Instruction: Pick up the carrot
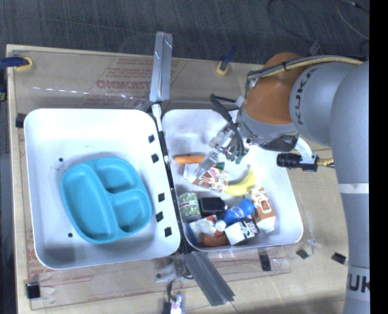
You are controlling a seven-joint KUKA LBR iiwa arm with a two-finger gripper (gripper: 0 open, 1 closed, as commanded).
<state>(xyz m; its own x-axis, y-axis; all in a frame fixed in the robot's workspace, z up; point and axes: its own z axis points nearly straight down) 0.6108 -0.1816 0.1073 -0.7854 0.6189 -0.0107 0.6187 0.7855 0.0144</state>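
Over the right bin (286, 195) we see the claw (225, 144) hanging low, just right of the carrot (189, 159) and a little farther back; we cannot tell how the claw is set, too much glare and clutter around it; nothing visibly sits in it.

Carrot: lying flat on the bin floor at the left side of the right bin, close to the divider wall, long axis running left-right; a white-and-red packet (207, 175) sits just near of it, touching or almost, we cannot say which; the banana (241, 183) lies to the right of that packet.

Progress, as we judge it: approach roughly done, grasp not done; carrot not yet lifted, not yet between anything; left to do is line up over the carrot, close on it, raise it clear. The wall on one side and the packet on the other leave little room, so we would expect a tight fit.

Other contents: pile at the near end of the right bin, a blue bottle (238, 212), a green-labelled pack (188, 205), a small carton (264, 209); label print there too small to read.

Left bin (36, 175) holds a blue divided tray (106, 199), untouched.

Readable writing: "KUKA" on the grey arm (324, 103), running vertically, and part of it again lower on the arm; faint red mirrored lettering on the desk (82, 70) at the far side, not legible to us.
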